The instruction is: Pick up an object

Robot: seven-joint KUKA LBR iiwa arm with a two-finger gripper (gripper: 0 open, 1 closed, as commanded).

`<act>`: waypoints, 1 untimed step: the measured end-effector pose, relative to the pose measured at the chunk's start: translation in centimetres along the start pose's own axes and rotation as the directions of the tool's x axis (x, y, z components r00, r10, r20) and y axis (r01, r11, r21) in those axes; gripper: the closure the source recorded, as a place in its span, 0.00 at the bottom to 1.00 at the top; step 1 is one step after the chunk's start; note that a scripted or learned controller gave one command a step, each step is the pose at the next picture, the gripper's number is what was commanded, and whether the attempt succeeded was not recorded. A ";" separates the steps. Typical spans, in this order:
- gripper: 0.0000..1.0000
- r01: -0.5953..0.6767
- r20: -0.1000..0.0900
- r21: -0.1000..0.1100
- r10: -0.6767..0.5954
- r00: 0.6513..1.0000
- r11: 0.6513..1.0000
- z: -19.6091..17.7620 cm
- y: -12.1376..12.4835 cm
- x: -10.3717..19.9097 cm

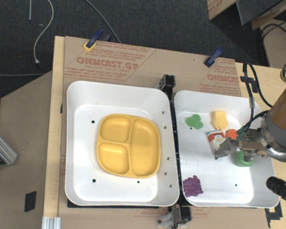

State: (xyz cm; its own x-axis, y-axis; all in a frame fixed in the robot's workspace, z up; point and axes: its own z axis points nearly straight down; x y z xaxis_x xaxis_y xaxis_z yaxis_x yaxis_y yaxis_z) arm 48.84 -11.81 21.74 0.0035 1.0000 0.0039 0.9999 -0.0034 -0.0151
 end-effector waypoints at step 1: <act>0.00 0.004 0.002 -0.013 -0.004 1.000 1.000 -0.6 0.3 0.0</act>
State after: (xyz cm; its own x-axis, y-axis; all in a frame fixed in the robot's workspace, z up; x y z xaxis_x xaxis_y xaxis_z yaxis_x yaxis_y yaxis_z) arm 49.13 -11.78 22.36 -0.0003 1.0000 0.0016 1.0000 0.0003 -0.0016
